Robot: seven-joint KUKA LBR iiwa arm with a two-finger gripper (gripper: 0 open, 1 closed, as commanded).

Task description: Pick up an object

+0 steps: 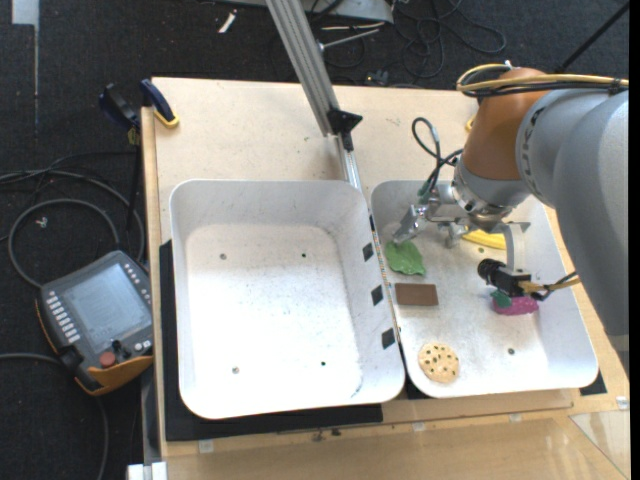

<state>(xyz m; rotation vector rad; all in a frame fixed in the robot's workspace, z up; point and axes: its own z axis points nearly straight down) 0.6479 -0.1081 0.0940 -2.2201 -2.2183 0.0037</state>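
Observation:
My gripper point(430, 232) hangs over the back of the right bin point(560, 366), open, with nothing between its fingers. Its left fingertip is just above a green leaf-shaped piece point(407, 258). A yellow object point(486, 239) peeks out from under the wrist at the gripper's right. A brown rectangular block point(416, 295) lies just in front of the green piece. A magenta lump point(516, 305) rests toward the bin's right side. A round tan cookie point(438, 361) lies near the front rim.
The left bin point(260, 308) sits beside the right one, sharing a raised middle rim. A slanted metal rail point(305, 53) crosses the bench behind the bins. A teach pendant point(95, 318) lies on the floor at the left.

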